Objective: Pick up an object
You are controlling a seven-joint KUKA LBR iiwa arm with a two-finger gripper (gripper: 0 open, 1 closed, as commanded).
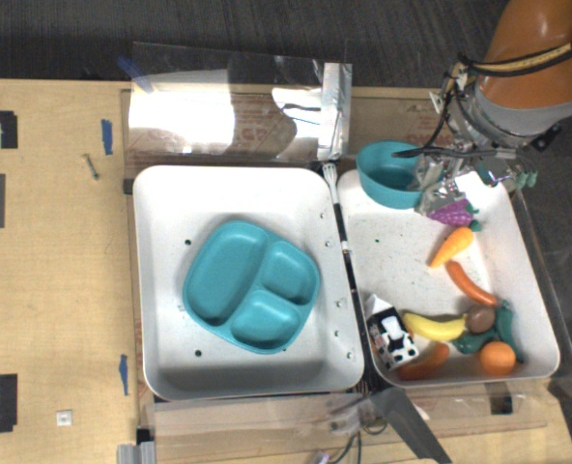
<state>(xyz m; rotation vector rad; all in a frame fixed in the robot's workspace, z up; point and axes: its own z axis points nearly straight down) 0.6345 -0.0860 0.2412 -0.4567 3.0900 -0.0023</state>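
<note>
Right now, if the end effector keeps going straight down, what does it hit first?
Probably the purple grapes right under the end effector, with the teal bowl close beside; depth is hard to judge from above.

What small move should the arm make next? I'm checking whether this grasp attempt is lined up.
Probably a short descent onto the purple toy grape bunch. The gripper sits at the right white bin's far end, between the grapes and the teal plastic bowl, with nothing visibly between its fingers.

bench point(44, 259): light wood, blue tape bits | floor point(218, 8): dark grey | glare on clear sheet point(218, 114)
</note>
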